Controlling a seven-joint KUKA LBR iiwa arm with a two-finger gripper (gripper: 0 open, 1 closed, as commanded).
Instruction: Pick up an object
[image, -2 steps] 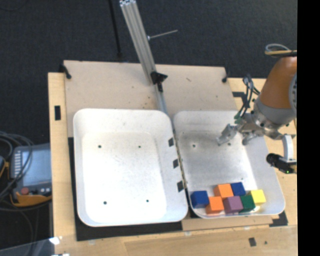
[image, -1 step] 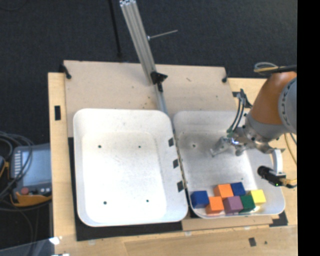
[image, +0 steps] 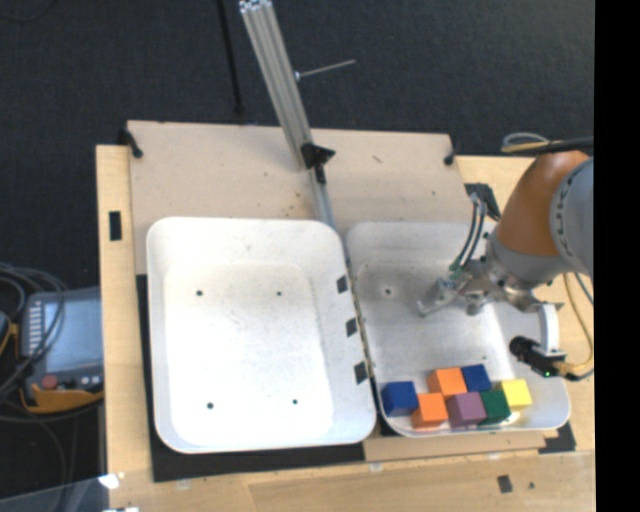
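Note:
Several coloured blocks lie along the front edge of the right bin: a blue block, two orange blocks, a purple block, a second blue block, a green block and a yellow block. My gripper hangs over the middle of the right bin, behind the blocks and apart from them, pointing left. Nothing shows between its fingers.
The left bin stands beside the right one. A slanted aluminium post rises behind the bins. A control pendant with cables lies off the bench's left edge. The arm's orange band is over the right bin's far right corner.

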